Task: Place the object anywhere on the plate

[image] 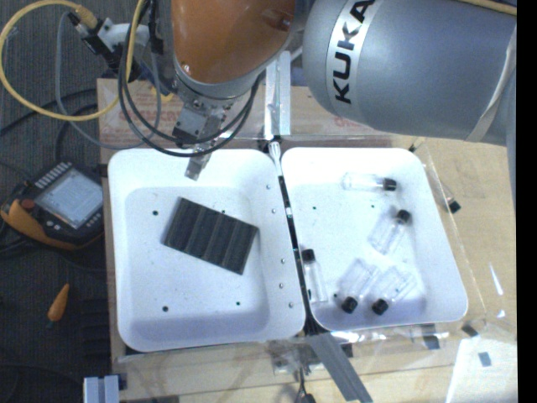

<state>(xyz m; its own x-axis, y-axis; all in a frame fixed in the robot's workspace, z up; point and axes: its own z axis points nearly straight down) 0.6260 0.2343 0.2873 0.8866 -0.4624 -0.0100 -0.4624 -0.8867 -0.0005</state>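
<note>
My grey arm [403,49] with its orange band [222,23] hangs over the left white bin's [134,225] far edge. The dark ribbed rectangular plate [210,235] lies flat there. Clear black-capped vials [388,232] rest in the right bin [436,225].

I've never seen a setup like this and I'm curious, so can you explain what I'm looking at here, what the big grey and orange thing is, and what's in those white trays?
One camera looks down at a slant on a bench. The big grey and orange shape is a robot arm reaching in from the right. Its pincer hangs over the back edge of the left bin; I cannot tell whether it holds anything. In that bin lies a dark ridged plate. The right bin holds several clear vials with black caps. A handheld controller sits on the floor to the left.
</note>
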